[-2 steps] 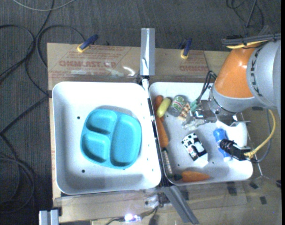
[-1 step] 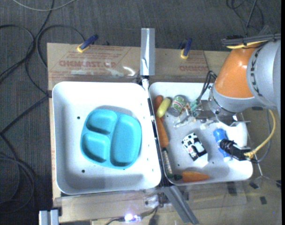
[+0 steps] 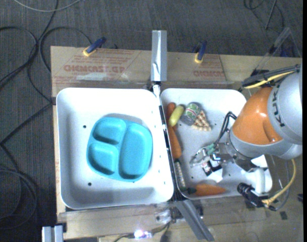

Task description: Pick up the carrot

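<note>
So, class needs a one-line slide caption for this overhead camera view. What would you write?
Robot hand hovering over the right bin, a carrot at its near edge, a blue tray in the left bin.

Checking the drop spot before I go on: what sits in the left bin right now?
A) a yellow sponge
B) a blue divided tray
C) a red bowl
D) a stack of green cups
B: a blue divided tray lies in the left bin, while the carrot lies in the right bin.
</note>
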Tool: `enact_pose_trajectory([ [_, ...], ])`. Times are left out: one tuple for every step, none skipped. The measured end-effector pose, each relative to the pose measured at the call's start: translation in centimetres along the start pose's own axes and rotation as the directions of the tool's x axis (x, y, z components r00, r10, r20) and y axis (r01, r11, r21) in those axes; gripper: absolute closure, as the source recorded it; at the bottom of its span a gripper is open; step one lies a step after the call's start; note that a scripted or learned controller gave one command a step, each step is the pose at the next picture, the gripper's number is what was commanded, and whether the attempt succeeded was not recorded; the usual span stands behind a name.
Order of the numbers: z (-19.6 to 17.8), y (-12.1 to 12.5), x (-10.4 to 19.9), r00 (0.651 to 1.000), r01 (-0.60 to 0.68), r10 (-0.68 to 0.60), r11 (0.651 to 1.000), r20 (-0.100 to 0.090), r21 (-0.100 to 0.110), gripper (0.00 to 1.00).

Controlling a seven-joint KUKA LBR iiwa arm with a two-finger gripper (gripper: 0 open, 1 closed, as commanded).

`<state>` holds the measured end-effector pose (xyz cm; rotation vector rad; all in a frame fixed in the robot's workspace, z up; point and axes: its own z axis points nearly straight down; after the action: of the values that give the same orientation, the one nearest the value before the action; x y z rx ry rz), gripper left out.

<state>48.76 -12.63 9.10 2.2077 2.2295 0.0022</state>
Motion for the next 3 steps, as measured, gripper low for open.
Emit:
enact_pose_trajectory([
  [-16.0, 0.2, 0.1, 1.0, 0.03, -0.03, 1.0, 0.001, 0.004, 0.0],
  [-10.3, 1.8, 8.7, 0.991, -0.132, 0.132, 0.991, 0.0, 0.008, 0.0],
  [-3.1, 0.8, 3.4, 0.972, -0.235, 0.235, 0.972, -0.004, -0.025, 0.0],
])
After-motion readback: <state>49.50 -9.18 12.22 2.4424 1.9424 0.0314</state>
